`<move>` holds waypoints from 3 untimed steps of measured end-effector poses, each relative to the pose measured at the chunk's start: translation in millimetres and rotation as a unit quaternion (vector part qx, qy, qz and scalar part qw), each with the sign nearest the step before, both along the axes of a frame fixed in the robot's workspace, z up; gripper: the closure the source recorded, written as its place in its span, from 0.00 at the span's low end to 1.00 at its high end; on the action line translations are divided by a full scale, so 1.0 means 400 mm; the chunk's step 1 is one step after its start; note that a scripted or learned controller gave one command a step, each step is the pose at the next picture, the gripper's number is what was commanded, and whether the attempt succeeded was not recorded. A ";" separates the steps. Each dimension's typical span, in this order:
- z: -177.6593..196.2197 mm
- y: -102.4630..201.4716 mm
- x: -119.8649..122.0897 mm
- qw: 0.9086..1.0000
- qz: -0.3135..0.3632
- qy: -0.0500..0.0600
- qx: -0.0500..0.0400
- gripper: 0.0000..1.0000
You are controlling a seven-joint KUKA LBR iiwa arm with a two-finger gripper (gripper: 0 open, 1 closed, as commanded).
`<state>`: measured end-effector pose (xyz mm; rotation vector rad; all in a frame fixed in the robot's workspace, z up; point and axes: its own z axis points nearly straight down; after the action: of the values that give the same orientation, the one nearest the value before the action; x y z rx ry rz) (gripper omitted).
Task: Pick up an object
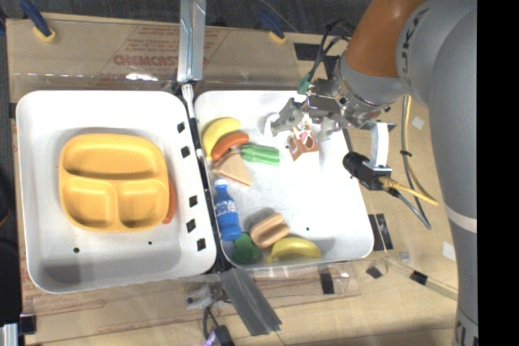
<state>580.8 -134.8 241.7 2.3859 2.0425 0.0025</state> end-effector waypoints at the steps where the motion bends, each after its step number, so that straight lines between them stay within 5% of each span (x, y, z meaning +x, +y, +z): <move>1: -0.246 -0.055 -0.047 0.989 -0.148 0.006 0.001 0.00; 2: -0.376 -0.053 -0.006 0.990 -0.140 0.003 0.000 0.00; 3: -0.375 0.063 0.123 0.997 -0.083 0.002 0.001 0.00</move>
<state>629.8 -109.8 91.7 2.5499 1.8405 -0.0002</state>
